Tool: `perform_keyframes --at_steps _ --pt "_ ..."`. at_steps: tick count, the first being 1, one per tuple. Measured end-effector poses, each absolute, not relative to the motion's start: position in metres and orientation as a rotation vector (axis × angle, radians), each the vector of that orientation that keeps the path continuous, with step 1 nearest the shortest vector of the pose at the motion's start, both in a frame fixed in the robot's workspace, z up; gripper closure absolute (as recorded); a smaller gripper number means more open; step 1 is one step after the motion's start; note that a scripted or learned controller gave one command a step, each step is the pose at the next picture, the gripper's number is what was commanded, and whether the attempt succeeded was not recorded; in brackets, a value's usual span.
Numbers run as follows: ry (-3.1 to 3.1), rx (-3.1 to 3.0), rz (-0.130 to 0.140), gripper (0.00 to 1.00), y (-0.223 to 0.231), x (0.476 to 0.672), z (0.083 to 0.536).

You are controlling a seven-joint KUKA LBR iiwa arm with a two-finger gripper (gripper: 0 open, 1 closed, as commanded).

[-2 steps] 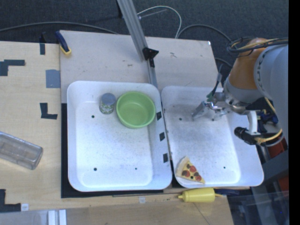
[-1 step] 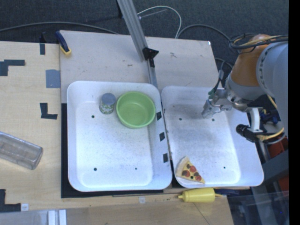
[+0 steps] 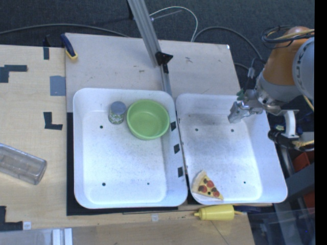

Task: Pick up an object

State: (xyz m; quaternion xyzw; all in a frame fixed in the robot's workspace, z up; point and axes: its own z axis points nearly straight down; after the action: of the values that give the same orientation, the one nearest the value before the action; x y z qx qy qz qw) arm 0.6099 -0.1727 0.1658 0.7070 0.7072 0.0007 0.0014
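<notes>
Camera view has the gripper (image 3: 236, 115) hanging over its bin's (image 3: 265, 188) far edge, whether holding anything I cannot tell, so it looks like the approach step, and the pizza slice (image 3: 207, 186) lies well nearer, needing a reach across.

The arm (image 3: 291, 65) is cut off by the right edge, so only its wrist portion is seen. The end effector (image 3: 236, 114) is rendered too small and blurred for its fingers to be told apart. The label on the small jar (image 3: 117, 112) cannot be read. The clear plastic container (image 3: 20, 163) on the desk (image 3: 30, 121) is clipped by the left edge.
</notes>
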Motion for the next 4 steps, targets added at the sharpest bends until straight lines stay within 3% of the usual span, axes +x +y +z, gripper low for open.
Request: perform_keyframes --at_steps 2,4 --pt "2.221 2.218 0.003 1.00 -0.164 0.610 0.264" --pt "2.230 2.214 0.001 1.00 -0.054 0.625 0.271"
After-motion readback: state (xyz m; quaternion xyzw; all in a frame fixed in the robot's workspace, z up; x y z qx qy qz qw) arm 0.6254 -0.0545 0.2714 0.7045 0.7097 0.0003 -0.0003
